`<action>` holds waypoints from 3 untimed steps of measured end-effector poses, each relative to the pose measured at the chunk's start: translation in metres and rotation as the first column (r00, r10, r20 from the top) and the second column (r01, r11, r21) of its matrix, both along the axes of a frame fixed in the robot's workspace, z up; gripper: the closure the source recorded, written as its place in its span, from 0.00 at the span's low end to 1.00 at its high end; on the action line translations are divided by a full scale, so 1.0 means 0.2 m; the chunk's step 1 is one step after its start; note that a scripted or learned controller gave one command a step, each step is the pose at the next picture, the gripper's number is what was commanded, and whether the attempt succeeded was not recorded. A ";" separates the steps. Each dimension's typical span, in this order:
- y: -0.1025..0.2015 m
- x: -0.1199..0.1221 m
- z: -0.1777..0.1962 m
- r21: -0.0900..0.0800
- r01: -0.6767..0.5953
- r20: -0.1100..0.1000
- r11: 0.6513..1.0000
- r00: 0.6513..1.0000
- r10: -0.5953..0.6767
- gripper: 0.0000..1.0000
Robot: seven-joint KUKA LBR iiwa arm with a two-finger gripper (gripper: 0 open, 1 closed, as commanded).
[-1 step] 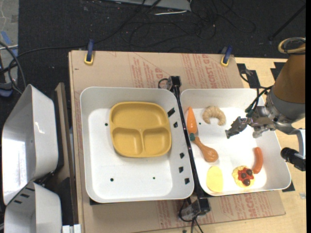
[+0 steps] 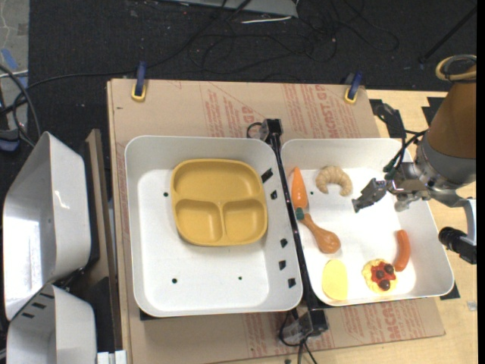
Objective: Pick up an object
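The right bin [image 2: 413, 152] holds a pale croissant [image 2: 334, 178], an orange carrot [image 2: 299, 188], a brown drumstick [image 2: 321, 234], a yellow oval piece [image 2: 335, 278], a small pizza-like piece with red toppings [image 2: 380, 274] and a red-orange sausage [image 2: 402, 249]. My gripper [image 2: 369, 196] hangs over the middle of this bin, just right of the croissant, its dark fingers pointing left. Nothing shows between them. The left bin [image 2: 144, 226] carries a yellow divided plate [image 2: 220, 202].
A black divider with clips [image 2: 282, 196] runs between the two bins. Blue-and-yellow clamps [image 2: 139, 89] [image 2: 352, 91] hold the cardboard base at the back. White containers [image 2: 42, 226] stand off the bench's left side. Bare white floor lies between the sausage and the croissant.
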State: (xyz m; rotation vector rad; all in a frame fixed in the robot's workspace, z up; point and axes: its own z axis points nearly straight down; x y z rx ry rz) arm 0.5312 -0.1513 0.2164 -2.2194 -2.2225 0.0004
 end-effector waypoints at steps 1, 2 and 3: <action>0.00 0.01 -0.22 0.000 0.003 -0.003 1.000 1.000 -0.003 0.00; 0.03 0.03 -0.45 0.001 0.002 -0.003 1.000 1.000 -0.002 0.00; 0.04 0.03 -0.63 0.000 0.003 -0.002 1.000 1.000 -0.003 0.00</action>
